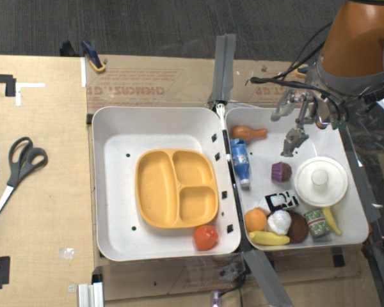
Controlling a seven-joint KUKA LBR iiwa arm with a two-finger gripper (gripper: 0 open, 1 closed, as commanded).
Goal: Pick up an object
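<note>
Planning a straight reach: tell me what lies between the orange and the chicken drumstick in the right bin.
In the camera view, the blue bottle lies between the orange and the drumstick, along the bin's left wall.

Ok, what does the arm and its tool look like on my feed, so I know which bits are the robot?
The arm shows as a broad, rounded orange band over a grey section. Black cables loop off its left side. Below hangs the tool, a cluster of bare silver-grey metal parts with dark-tipped fingers.
</note>
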